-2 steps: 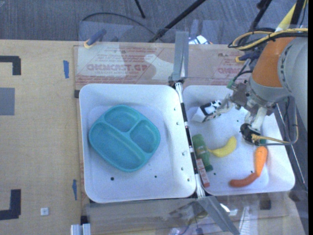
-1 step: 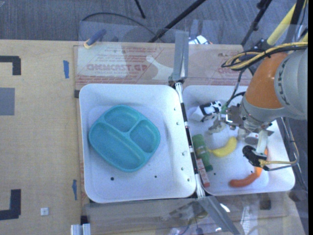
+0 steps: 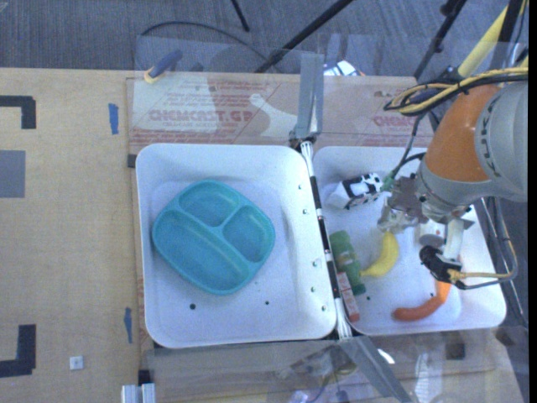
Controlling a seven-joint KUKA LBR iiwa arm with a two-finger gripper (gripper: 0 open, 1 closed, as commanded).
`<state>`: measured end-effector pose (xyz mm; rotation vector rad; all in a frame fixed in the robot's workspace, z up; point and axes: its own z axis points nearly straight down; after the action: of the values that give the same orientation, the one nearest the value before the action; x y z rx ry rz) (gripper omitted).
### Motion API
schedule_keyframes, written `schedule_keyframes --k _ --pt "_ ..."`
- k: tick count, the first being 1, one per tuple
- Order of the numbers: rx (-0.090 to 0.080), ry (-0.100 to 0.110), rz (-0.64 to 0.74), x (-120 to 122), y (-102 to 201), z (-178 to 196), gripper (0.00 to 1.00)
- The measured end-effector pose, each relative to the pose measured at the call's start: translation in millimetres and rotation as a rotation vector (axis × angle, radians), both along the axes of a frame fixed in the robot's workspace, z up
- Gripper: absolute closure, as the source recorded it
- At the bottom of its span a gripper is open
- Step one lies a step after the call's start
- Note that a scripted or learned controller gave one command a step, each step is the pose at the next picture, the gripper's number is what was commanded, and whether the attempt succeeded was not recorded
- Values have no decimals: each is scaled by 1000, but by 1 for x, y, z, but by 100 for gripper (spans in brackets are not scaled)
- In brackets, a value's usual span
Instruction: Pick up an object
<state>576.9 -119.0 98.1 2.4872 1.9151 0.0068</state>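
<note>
- Nearest the camera, at the right bin's (image 3: 495, 313) five o'clock corner, an orange carrot-like toy (image 3: 424, 307) is seen lying flat.
- A green bottle (image 3: 345, 263) is laid along the bin's nine o'clock wall.
- The yellow banana (image 3: 383, 257) is found at the bin's middle, just at seven o'clock of the pincer (image 3: 411, 222); it is judged light, stiff and smooth, best taken across its narrow middle.
- How wide the pincer stands cannot be told, and nothing is seen held in it.
- A black-and-white toy (image 3: 361, 187) is placed at eleven o'clock.
- In the left bin (image 3: 168, 162), a teal divided plate (image 3: 213, 236) is set.
</note>
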Motion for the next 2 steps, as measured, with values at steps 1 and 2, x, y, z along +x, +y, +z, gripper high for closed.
schedule_keyframes --k 1,2 --pt "-1 5 -86 -1 20 111 100" --pt "-1 5 -86 -1 21 111 0"
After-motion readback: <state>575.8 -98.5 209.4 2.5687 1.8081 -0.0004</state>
